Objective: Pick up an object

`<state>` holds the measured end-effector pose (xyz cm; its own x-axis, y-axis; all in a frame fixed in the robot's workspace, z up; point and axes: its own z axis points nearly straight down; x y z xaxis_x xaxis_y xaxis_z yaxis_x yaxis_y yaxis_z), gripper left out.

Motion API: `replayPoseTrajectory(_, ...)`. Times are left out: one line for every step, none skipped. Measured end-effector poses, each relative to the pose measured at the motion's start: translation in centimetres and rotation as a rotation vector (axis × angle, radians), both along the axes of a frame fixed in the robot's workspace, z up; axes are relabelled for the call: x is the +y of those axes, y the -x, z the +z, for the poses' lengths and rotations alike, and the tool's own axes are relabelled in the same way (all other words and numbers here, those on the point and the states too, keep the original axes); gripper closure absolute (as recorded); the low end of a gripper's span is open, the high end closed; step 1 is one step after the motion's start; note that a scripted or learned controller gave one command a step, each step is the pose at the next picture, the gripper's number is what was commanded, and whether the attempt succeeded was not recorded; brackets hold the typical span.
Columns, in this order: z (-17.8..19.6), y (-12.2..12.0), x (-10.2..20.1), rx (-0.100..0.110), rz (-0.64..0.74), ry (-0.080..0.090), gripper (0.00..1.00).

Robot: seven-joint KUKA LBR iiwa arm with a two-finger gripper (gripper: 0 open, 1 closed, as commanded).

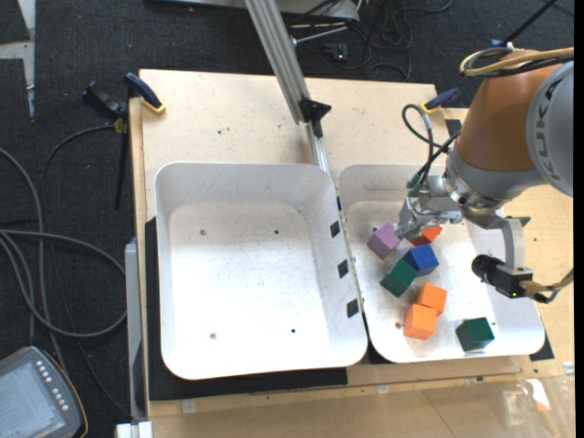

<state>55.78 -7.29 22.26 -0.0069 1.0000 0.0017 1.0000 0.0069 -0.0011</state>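
Holding two orange cubes [427, 308], two green.

Small coloured cubes crowd the right white plastic bin [525, 340] at centre right. The left white plastic bin [173, 272] offers open floor.

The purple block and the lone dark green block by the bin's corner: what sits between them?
In the camera view, between purple block and green block lie two orange blocks.

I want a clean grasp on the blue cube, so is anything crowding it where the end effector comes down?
Yes. The blue cube sits just below the end effector, hemmed in by a dark green cube at its lower left and a small red-orange piece above. A purple cube lies nearby left.
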Motion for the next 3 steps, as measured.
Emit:
replayPoseTrajectory(0.9, 2.5, 5.0, 0.000, 0.001, -0.001, 1.00)
replayPoseTrajectory(1.8, 3.4, 10.7, -0.002, 0.003, -0.001, 1.00)
replayPoseTrajectory(2.1, 5.3, 15.0, 0.000, 0.001, 0.000, 1.00)
